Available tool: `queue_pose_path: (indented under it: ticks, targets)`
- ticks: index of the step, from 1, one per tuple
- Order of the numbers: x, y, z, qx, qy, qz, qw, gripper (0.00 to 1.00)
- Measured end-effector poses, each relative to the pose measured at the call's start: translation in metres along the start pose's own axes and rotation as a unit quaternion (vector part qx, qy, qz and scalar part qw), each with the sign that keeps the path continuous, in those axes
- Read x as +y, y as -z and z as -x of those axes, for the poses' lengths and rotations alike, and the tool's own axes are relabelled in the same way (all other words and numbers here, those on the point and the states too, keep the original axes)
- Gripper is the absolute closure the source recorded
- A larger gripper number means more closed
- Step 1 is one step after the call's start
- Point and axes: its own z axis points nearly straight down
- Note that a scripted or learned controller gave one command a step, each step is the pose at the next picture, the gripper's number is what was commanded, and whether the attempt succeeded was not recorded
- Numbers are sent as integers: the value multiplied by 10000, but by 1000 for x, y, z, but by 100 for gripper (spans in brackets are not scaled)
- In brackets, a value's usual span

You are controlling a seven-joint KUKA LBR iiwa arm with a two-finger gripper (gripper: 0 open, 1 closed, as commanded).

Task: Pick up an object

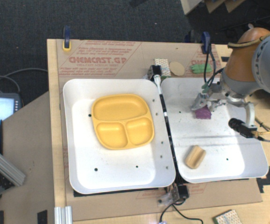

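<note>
Purple crumpled object [202, 113], small and soft-looking, lies in the upper part of the right white bin [247, 164], right of frame centre. Dark carpet surrounds a cardboard-topped bench [102, 55]. At left, the left white bin [76, 139] holds a yellow three-compartment plastic tray [122, 121]. A tan cylindrical block [195, 157] sits lower right. The gripper [209, 101] hangs touching the purple thing.

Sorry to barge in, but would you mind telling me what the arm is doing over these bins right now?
The arm's claw is down in the right bin, right at a small purple object it seems to be trying to pick up. I cannot tell whether it has a grip. A tan cylinder lies nearer the front; a yellow divided plate sits in the left bin.
</note>
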Motion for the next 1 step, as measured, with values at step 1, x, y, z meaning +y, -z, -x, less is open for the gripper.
queue_pose_path:
  ticks: [1]
  targets:
    - [21, 95, -65, 14, 44, 29, 10000, 100]
